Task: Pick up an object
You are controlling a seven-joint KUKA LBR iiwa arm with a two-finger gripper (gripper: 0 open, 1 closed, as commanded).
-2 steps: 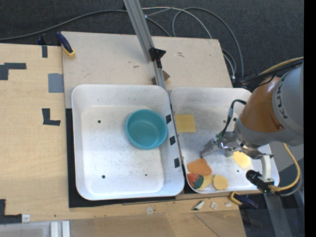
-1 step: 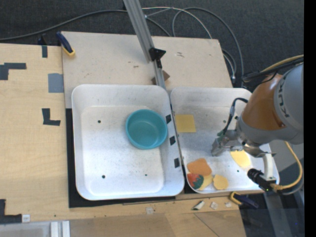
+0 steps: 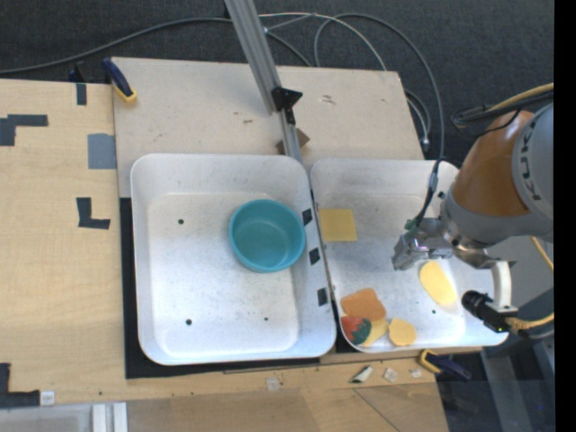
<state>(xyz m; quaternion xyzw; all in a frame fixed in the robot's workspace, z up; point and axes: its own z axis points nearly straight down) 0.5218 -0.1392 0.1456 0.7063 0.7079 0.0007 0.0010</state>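
The gripper (image 3: 409, 252) hangs low in the right bin (image 3: 378, 183), just beside a pale yellow oval piece (image 3: 438, 283); whether its jaws are open or closed I cannot tell, so a sound grasp would, I judge, need them centred over that piece and lowered squarely before closing. The right bin also holds a yellow square (image 3: 338, 225), an orange piece (image 3: 364, 303), a multicoloured one (image 3: 358, 330) and a small yellow round (image 3: 401, 332); the left bin (image 3: 171, 183) holds a teal bowl (image 3: 266, 234).

text: none legible | labels: none | numbers, signs: none — nothing readable on bench or bins
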